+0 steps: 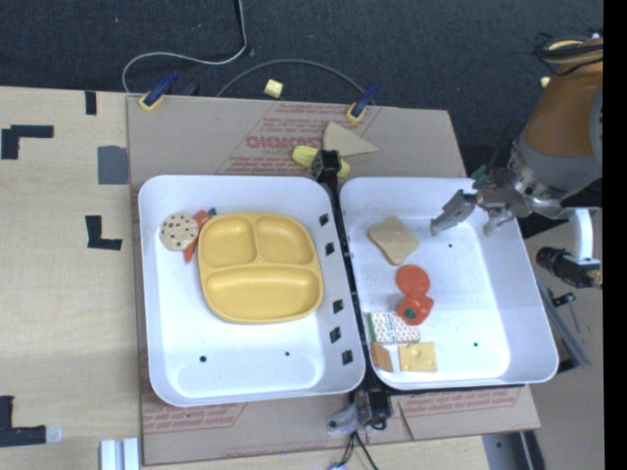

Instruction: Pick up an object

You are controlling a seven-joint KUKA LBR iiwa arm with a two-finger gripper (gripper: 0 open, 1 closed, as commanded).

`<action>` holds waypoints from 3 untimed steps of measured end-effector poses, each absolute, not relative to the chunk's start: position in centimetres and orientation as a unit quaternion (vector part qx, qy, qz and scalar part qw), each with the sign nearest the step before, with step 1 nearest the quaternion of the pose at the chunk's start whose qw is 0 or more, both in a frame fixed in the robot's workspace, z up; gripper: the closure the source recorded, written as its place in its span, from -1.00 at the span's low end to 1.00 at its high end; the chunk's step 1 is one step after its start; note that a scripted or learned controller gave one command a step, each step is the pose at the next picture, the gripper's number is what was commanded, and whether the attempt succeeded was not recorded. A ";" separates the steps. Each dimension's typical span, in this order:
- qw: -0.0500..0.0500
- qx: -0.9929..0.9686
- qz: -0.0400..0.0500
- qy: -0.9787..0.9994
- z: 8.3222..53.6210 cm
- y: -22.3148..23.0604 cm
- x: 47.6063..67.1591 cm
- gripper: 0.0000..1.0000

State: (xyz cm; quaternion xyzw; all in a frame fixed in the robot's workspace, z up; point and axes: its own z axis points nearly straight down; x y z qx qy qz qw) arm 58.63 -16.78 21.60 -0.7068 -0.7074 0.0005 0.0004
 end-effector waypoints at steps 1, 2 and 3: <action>0.003 -0.705 0.001 -0.710 10.5 -10.2 62.9 -1.00; -0.002 -0.707 -0.001 -0.707 8.6 -12.6 57.4 -1.00; -0.004 -0.707 -0.001 -0.708 8.7 -9.7 55.1 -1.00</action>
